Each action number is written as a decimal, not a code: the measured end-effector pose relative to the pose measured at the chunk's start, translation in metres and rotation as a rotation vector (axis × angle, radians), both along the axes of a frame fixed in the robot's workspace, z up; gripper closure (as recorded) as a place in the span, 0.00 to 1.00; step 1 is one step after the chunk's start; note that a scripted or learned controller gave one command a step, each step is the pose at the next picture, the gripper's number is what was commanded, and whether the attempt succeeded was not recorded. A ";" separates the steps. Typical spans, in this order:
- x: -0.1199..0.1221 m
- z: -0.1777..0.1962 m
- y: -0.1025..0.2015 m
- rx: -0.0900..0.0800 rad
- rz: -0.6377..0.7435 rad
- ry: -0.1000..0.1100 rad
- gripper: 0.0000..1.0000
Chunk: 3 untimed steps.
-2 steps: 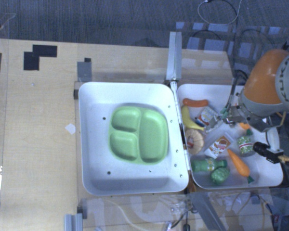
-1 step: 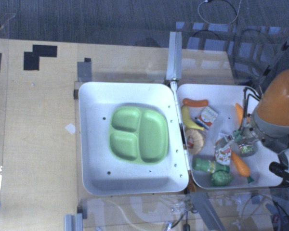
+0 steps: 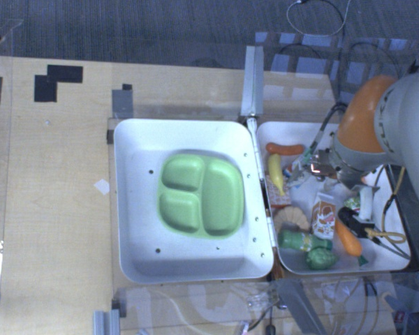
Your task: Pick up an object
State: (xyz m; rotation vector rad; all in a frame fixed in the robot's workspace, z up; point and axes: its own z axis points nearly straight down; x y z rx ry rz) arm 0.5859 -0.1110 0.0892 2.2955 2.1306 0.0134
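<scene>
- Camera view: claw (image 3: pixel 309 167) low in the right bin (image 3: pixel 398 257), right of frame, among packed toy food; can't tell how far it's open or whether it has anything.
- Risk: items touch, so the claw may clip two or shove one aside. Yellow banana (image 3: pixel 274 175) and hot dog (image 3: pixel 285 148) sit just left of it.
- Smooth rounded plastic looks slippery. Carton (image 3: pixel 324 218) is flat-sided, easier.
- Left bin (image 3: pixel 129 187): glossy green divided tray (image 3: pixel 201 195).

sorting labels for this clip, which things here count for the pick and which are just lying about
For the pick, right bin:
hot dog
banana
carton
carrot
green bottle
broccoli
gripper

Lying about:
green divided tray
left bin
</scene>
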 end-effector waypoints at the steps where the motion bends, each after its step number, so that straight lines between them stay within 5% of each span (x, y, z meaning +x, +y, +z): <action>1: 0.077 0.000 0.005 0.001 -0.311 0.033 0.00; 2: 0.084 0.027 -0.028 0.002 -0.238 0.007 0.00; 3: 0.085 0.039 -0.071 0.002 -0.254 0.006 0.00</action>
